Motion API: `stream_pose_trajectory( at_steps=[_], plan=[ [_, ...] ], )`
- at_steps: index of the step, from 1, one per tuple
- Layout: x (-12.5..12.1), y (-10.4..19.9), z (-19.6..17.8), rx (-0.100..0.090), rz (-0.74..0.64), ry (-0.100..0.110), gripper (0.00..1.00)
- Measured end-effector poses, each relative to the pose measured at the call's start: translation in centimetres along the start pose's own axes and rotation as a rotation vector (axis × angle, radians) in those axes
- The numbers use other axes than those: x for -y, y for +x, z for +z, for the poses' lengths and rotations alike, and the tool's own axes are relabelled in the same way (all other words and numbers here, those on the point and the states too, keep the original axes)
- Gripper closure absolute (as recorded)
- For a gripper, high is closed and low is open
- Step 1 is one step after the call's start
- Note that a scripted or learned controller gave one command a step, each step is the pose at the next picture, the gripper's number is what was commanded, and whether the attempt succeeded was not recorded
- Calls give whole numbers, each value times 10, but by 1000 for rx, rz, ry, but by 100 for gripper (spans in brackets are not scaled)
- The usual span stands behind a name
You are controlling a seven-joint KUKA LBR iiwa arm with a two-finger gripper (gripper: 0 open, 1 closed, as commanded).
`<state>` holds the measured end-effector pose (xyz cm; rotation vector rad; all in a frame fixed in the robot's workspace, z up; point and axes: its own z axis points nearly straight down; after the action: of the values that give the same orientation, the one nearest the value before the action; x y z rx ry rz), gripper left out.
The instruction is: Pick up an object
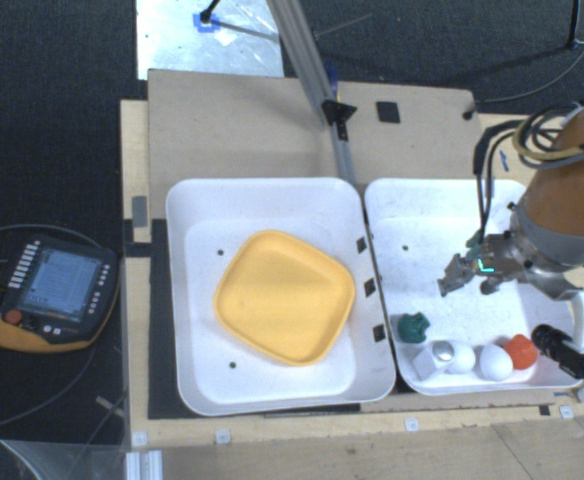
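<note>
My gripper [469,277] hangs over the middle of the right bin [412,218], its two dark fingers spread apart with nothing between them. Below it, along the bin's near side, lie a small dark green object [412,325], a grey and white piece [442,355], a white ball [495,362] and an orange-red ball [520,350]. The green object sits a short way to the lower left of the fingertips. The left bin [187,268] holds a large yellow square plate [285,296].
A teach pendant [47,290] lies on the dark floor left of the bench. A slanted metal pole [307,48] crosses above the bins at the back. Cables loop near the arm at the upper right [532,133].
</note>
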<state>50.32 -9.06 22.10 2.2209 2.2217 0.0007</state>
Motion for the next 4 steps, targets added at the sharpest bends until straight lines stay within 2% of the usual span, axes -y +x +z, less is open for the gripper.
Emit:
stream_pose_trajectory(
  at_steps=[1,2,3,4],
  plan=[
    [0,0,0,0,0,0,0],
    [5,10,52,0,0,4,0],
    [-2,3,105,0,1,4,0],
    [-2,3,132,0,0,2,0]
  ],
)
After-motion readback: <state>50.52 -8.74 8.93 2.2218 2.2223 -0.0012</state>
